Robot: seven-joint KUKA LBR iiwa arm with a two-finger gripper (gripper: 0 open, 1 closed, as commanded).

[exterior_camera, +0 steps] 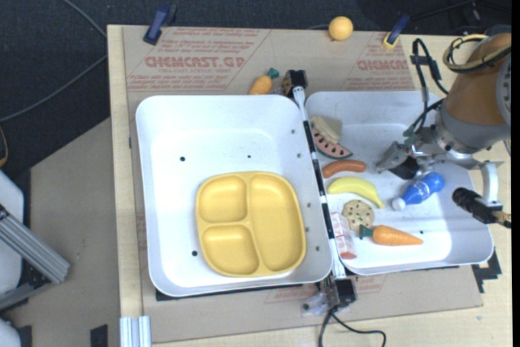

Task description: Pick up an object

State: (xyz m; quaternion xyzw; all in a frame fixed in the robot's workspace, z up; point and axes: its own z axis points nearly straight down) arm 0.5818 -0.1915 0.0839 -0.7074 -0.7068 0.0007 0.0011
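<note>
In the right bin (382, 114), the arm (478, 106) reaches in from the right and its jaws (396, 161) hang low over the bin floor, just left of the blue bottle's upper end. Dark finger parts spread toward the left, but whether the jaws are open or closed cannot be told, and nothing can be seen between them.

The blue bottle (420, 190) lies on its side, tilted, with its white cap toward the lower left, just beside the jaws and below them. Left of it a banana (355, 188) lies along the bin floor, with a sausage (344, 167) just above it. A watermelon slice (331, 147) sits higher, against a pale wedge-shaped piece (327, 127) near the bin's left wall. Below the banana is a round cookie (357, 213), and a carrot (393, 236) lies near the bin's front edge, its green end pointing left. A small red and white packet (340, 240) lies by the left wall, near the cookie.

The left bin (162, 142) holds a yellow plate (250, 222) with 3 compartments, lying flat toward the front.

On the bench (122, 175), an orange ball (340, 28) rests by the far edge, and a small orange toy (262, 84) sits just behind the left bin.
</note>
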